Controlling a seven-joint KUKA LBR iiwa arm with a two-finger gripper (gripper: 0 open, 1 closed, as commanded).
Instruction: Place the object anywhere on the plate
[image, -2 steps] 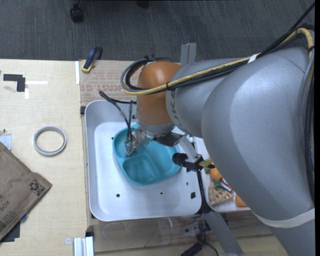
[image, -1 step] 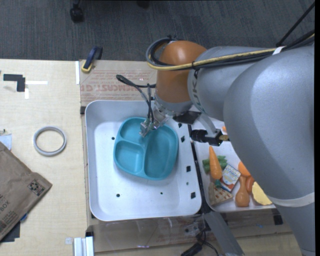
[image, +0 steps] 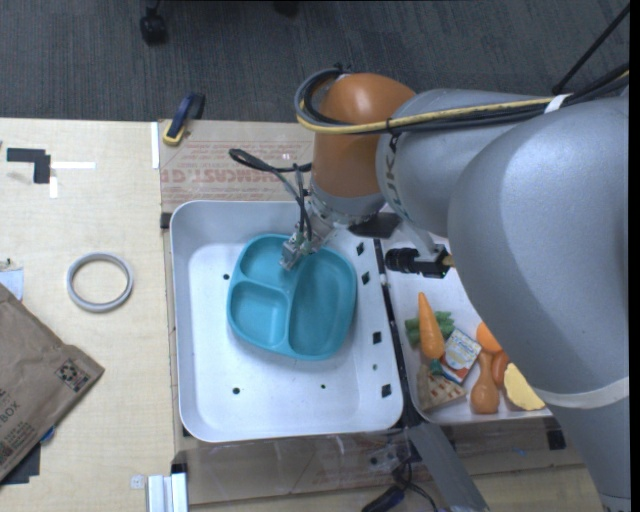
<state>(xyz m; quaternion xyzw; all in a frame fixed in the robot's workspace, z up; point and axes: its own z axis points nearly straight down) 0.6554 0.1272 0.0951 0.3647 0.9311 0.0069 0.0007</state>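
A teal divided plate (image: 292, 298) lies in the left white bin (image: 205, 375). My gripper (image: 296, 250) hangs over the plate's far rim, under the orange wrist band. Nothing clearly shows between its small fingers. In the right bin (image: 440, 405) lie play foods: an orange carrot (image: 430, 325), a small printed packet (image: 461, 352), a cracker-like wedge (image: 438, 385), another orange piece (image: 484, 385) and a yellow slice (image: 523, 388).
The big grey arm (image: 520, 220) covers most of the right bin. On the bench to the left sit a roll of tape (image: 100, 281) and a brown cardboard box (image: 30, 390). A blue and yellow tool (image: 184, 115) lies beyond the bins.
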